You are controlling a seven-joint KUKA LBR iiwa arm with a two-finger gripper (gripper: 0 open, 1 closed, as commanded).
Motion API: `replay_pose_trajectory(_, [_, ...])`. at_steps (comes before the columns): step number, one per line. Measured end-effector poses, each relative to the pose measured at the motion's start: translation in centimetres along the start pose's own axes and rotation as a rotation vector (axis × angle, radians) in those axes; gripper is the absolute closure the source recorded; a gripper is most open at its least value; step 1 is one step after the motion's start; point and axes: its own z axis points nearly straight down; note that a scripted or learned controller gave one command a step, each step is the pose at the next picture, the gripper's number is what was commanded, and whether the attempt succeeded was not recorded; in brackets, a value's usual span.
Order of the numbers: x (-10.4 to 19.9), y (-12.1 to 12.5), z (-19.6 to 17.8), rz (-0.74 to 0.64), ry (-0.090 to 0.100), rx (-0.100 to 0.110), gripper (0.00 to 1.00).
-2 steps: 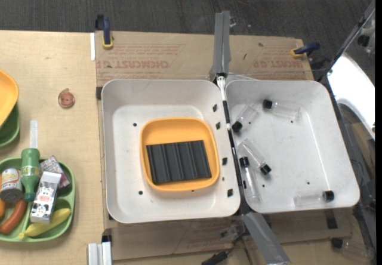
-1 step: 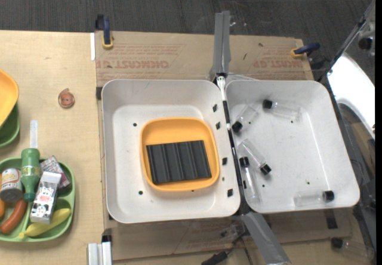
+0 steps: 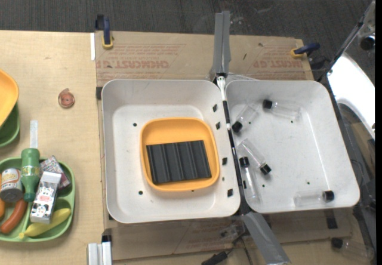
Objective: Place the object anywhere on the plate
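A dark ribbed rectangular block [image 3: 178, 161] already lies flat on the orange square plastic plate [image 3: 149, 138] in the left white bin [image 3: 113, 138], long axis running left to right. Whether I am clenched or released, I cannot tell.

An orange plate [image 3: 179, 132] carries a dark grey ribbed object [image 3: 178, 160]. Both bins [image 3: 119, 198] are white; the bench [image 3: 48, 67] is tan.

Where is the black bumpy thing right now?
In the camera view, the black ridged block lies flat on the orange plate, in the middle of the left white bin.
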Motion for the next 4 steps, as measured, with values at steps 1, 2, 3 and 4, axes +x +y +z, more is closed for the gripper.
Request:
replay_pose_trajectory(1, [0.0,0.0,0.0,-0.329,-0.001,0.000,1.00])
replay_pose_trajectory(2, [1.2,0.8,0.0,-0.720,0.000,-0.004,1.00])
replay_pose_trajectory(3, [0.0,0.1,0.1,-1.106,-0.002,-0.004,1.00])
replay_pose_trajectory(4, [0.0,0.0,0.1,-1.105,-0.002,-0.004,0.00])
